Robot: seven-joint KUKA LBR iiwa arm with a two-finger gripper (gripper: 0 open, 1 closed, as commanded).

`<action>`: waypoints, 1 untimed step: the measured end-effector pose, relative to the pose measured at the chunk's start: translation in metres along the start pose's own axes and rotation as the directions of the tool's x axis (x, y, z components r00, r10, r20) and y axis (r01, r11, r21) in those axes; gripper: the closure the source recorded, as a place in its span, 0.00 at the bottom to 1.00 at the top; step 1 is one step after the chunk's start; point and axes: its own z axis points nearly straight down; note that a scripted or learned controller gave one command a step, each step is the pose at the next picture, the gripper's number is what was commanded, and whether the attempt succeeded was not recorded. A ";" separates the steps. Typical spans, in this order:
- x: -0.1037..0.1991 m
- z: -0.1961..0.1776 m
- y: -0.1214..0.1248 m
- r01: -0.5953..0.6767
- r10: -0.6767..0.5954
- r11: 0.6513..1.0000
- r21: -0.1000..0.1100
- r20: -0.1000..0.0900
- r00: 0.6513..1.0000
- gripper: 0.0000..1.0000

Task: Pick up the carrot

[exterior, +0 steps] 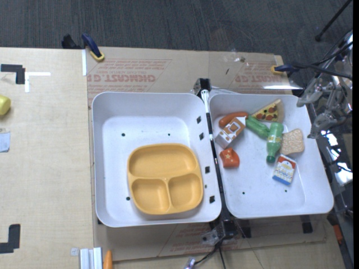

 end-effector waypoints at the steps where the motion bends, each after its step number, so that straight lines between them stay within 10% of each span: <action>1: 0.106 0.147 0.055 0.030 -0.030 1.000 -0.001 -0.002 1.000 0.00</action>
